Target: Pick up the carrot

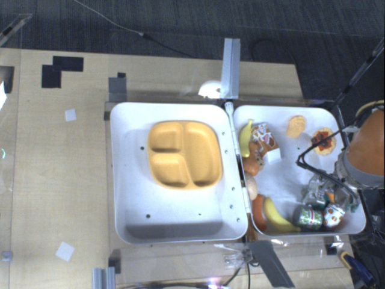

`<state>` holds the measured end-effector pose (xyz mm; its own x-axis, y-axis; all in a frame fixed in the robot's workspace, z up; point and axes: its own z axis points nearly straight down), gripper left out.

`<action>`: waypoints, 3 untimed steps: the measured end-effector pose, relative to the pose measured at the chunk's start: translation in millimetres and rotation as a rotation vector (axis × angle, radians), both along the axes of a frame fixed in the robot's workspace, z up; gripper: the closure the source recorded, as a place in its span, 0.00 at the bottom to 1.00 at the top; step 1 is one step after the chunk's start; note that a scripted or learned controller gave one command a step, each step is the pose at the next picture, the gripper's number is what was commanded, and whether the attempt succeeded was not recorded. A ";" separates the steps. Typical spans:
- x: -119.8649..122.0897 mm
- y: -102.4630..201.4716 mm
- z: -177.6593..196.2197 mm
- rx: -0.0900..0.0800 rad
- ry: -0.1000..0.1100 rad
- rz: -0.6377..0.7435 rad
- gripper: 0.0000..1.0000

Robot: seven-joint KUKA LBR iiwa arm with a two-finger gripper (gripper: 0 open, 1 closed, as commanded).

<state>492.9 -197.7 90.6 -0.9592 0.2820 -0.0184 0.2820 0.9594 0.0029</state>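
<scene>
I am reaching in from the right over the right bin (361,224), my orange band above the wrist at the frame's edge and my gripper (325,196) low in the bin's near right corner. My jaws sit in a tangle of metal, cable and small items, and I cannot tell whether they are spread or pressed together, nor whether anything is between them.

The carrot: I cannot pick it out with certainty. A small orange piece shows right at my gripper, but it is too small and too crowded to name.

Around me the bin is busy. A green can (309,217) lies on its side just below my gripper, with a red-and-white item (334,216) touching it on the right. A banana (278,216) lies along the near wall beside a red round fruit (258,210). Along the left wall are another banana (245,138), a printed packet (263,141) and a brownish piece (252,166). Toward the far wall lie a pale cookie (296,126) and a flat orange piece with a dark centre (323,140). A black cable loop (313,149) crosses the bin toward my wrist.

The left bin (129,179) holds a yellow divided plate (183,154), well apart from me. Both bins rest on the wooden table (54,191).
</scene>
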 end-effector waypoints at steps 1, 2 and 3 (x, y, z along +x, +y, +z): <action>89.1 64.3 0.9 0.005 0.008 -0.110 1.00; 85.5 4.0 119.8 0.000 -0.002 -0.217 1.00; 74.9 -8.3 218.2 0.004 0.002 -0.388 1.00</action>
